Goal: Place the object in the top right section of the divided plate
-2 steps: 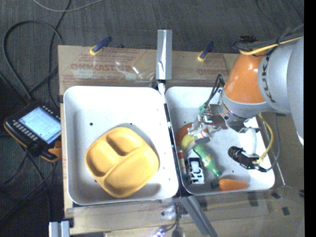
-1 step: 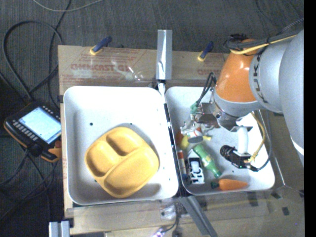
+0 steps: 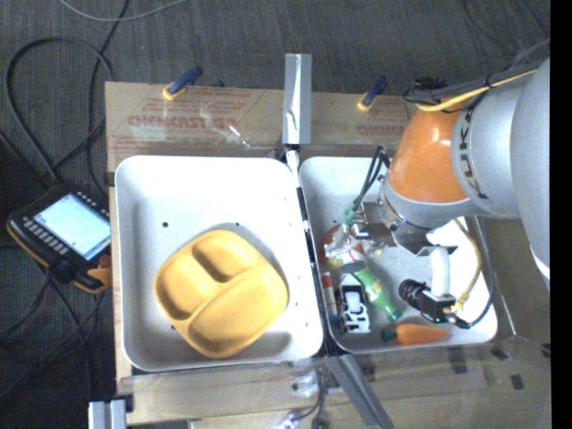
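Overhead slanted view of the bench. The two-finger pincer (image 3: 350,239) of the grey arm (image 3: 523,141), below the arm's orange band (image 3: 429,164), is lowered into the right-hand shallow white bin (image 3: 487,324), near that bin's left wall. Whether the pincer is wide, narrow or holding anything cannot be told: wrist hardware and clutter mask its tips.

Directly beneath and just beside the pincer lies a cluster of small objects. A green bottle-shaped item (image 3: 377,295) lies just below the pincer, slanted. Touching it on its left is a small white and black toy-like item (image 3: 355,311). Farther below, near the bin's lower wall, an orange carrot-shaped item (image 3: 420,334) lies flat. A black cable fitting (image 3: 420,298) hangs from the wrist to the pincer's lower right. Which of these is the task's object cannot be told.

To the pincer's left, beyond the wall between bins, the left-hand shallow white bin (image 3: 143,186) holds a yellow divided plate (image 3: 222,291), well apart from the pincer. Its sections hold nothing.

Farther left, off the bench, lies a handheld control pendant with a lit screen (image 3: 64,229).
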